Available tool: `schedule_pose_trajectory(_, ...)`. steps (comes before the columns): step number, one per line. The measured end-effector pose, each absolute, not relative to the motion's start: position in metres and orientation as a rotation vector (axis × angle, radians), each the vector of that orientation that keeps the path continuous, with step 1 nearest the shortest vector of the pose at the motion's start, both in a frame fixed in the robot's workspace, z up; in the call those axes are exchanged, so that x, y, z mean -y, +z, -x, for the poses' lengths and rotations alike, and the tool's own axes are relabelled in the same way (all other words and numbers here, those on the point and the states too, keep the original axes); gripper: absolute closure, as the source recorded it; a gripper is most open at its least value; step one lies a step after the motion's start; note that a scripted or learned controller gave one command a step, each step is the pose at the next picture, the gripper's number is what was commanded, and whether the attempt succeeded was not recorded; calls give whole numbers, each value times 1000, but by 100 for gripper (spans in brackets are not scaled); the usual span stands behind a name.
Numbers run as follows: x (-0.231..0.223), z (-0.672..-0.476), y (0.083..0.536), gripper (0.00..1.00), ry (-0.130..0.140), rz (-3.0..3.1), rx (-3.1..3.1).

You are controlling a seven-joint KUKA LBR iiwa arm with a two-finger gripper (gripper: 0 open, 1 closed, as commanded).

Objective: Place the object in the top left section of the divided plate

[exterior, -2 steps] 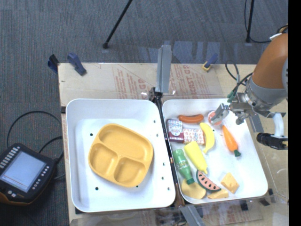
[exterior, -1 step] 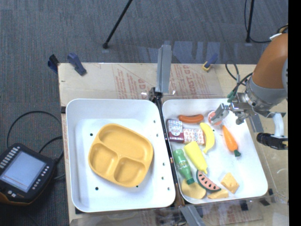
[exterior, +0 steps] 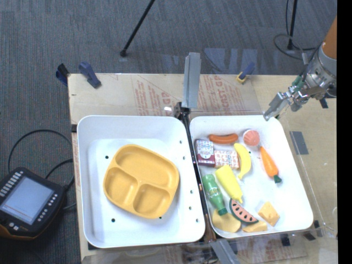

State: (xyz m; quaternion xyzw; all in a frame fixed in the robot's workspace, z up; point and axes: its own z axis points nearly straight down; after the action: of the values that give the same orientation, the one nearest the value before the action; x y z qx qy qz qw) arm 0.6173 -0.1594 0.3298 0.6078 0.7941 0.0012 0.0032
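Observation:
A yellow divided plate (exterior: 142, 180) lies in the left bin (exterior: 91, 202), its three sections bare. The right bin (exterior: 294, 199) holds toy food: a sausage (exterior: 223, 138), a pink round fruit (exterior: 252, 137), a banana (exterior: 242, 159), a carrot (exterior: 269, 164), a snack box (exterior: 215, 154), a green bottle (exterior: 214, 193), a yellow bottle (exterior: 229, 183), a watermelon slice (exterior: 242, 211) and cheese wedges (exterior: 269, 213). My gripper (exterior: 276, 105) hovers above the right bin's far right corner, fingers spread open, nothing between them.
A grey upright post (exterior: 191, 84) stands at the back between the bins. Blue clamps (exterior: 89, 73) sit on the bench's far left edge. A teach pendant (exterior: 25, 199) lies on the floor at left. Tripod legs (exterior: 140, 21) stand behind the bench.

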Motion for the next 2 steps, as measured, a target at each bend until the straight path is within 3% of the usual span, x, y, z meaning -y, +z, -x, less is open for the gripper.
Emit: schedule_pose_trajectory(2,159,-617,326,0,-1,-1908,-2495)
